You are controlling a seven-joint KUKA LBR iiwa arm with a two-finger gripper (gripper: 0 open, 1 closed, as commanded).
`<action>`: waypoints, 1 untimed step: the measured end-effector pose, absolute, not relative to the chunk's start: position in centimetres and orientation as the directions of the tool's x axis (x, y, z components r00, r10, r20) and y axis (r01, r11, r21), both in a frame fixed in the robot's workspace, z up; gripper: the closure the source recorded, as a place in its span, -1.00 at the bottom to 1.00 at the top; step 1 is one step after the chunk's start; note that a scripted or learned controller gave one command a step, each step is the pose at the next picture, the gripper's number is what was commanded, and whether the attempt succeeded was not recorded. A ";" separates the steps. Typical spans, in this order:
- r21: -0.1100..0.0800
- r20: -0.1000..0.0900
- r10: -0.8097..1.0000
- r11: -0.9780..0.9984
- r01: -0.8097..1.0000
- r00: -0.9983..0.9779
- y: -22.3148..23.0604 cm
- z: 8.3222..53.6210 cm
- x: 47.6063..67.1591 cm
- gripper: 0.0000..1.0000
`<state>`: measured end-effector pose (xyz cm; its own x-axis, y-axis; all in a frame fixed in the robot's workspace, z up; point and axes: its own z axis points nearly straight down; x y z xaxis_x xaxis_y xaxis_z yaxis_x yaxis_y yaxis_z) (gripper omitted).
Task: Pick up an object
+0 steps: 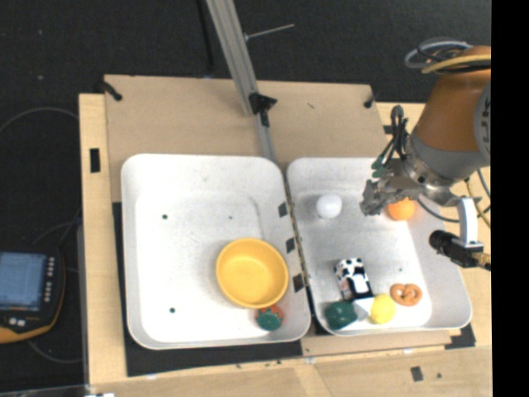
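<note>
My gripper [378, 198] hangs by the right bin's [434, 317] far edge, beside the orange ball [402, 210] — light, round, slippery. Grip state: can't tell.

Both white bins [149, 188] looked like smooth, faintly speckled plastic, resting on a matt, cardboard-brown bench [182, 114]. Left of the claw [376, 201], the yellow bowl [252, 271] had a soft plastic sheen. The orange ball [402, 210] touching the claw looked matt.
</note>
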<state>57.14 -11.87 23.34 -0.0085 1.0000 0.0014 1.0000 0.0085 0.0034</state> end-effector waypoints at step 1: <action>0.002 0.002 1.000 0.008 1.000 -0.008 -7.3 24.3 58.2 1.00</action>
<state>58.19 -7.30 24.27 -0.0078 1.0000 0.0016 1.0000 0.0078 0.0022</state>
